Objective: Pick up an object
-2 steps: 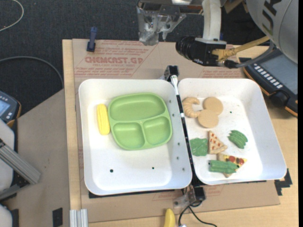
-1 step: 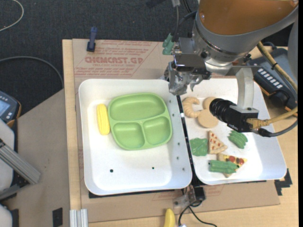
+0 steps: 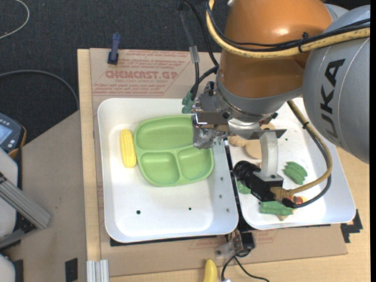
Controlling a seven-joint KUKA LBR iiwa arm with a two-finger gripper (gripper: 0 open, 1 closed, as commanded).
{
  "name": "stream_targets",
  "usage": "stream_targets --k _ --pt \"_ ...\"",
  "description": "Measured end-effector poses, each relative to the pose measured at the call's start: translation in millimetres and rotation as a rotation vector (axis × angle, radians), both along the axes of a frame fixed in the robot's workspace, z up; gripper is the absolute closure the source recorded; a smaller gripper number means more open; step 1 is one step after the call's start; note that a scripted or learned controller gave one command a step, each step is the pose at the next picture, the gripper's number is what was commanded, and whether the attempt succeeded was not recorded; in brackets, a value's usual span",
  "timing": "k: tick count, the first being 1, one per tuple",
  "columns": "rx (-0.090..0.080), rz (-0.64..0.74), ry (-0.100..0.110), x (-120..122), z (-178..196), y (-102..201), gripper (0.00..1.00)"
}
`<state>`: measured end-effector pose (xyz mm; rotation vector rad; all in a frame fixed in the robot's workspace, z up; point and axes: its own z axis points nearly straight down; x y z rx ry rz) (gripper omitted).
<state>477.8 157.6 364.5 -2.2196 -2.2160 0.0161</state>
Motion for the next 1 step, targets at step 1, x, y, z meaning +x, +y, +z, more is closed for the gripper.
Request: stream_targets --k 1 --pt "0.004 0.000 -0.010 60.4 -75.3 2.3 1.00"
